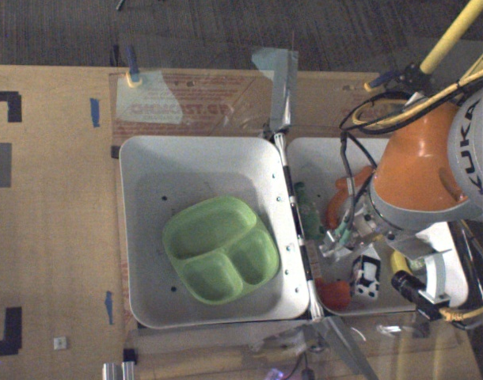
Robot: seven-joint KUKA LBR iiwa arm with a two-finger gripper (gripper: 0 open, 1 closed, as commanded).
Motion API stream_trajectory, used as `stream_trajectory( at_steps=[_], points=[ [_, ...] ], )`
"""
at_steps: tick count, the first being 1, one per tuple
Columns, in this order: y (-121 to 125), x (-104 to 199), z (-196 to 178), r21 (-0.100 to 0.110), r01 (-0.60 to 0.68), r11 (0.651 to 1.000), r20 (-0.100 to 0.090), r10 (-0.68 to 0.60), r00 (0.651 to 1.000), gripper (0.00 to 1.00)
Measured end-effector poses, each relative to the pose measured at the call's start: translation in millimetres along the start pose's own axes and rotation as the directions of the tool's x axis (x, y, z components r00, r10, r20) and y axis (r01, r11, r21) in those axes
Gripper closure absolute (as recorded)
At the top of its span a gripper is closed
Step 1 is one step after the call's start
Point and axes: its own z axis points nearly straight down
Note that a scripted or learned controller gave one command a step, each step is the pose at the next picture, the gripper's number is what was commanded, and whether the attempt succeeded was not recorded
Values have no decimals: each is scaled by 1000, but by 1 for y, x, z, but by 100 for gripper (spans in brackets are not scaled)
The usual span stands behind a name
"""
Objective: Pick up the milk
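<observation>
One end effector (336, 242) hangs in right bin (321, 158) near milk (367, 277)

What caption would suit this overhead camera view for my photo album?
A grey-and-orange robot arm reaches into the right bin beside a cow-patterned milk carton; a green divided plate lies in the left bin.

Two white bins (138, 212), one green divided plate (219, 248), one milk carton (367, 277), one red item (334, 293).

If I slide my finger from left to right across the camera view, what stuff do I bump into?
Green tray → green bottle → red ball → milk → yellow thing.
</observation>
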Motion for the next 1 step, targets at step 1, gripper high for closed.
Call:
stream_trajectory(
  at_steps=[1],
  points=[
    [29,-18,-2,-3,-50,999,2,50,999,100]
  ],
)
